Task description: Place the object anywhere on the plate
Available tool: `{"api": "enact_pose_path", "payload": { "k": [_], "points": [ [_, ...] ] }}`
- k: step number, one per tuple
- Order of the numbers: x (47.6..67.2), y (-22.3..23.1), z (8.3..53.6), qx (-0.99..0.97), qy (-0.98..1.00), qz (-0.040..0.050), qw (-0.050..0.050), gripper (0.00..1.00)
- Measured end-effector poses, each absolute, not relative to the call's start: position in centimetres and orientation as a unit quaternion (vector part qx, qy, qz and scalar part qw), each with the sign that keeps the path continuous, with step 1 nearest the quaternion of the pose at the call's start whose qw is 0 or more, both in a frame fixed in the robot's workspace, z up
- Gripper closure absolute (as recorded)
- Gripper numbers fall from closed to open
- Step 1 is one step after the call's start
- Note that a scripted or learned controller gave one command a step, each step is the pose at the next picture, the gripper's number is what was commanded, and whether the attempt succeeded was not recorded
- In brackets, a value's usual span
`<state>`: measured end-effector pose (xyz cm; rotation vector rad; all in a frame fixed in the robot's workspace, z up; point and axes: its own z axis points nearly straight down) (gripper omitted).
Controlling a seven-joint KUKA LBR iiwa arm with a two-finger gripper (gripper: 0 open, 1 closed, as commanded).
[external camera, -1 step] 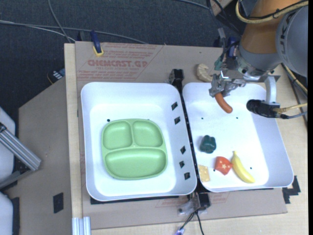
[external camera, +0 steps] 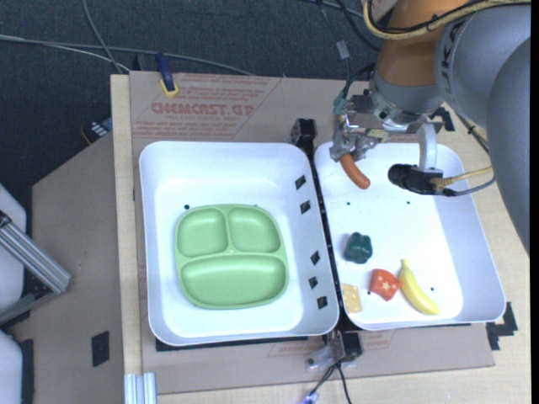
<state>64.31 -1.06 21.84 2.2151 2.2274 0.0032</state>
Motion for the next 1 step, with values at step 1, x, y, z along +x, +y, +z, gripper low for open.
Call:
{"api": "enact_pose_path", "payload": {
  "k": [1],
  "points": [
    [65.07,3.34,22.39,0.705,0.709,0.0015,0.0,1.0]
  ]
}}
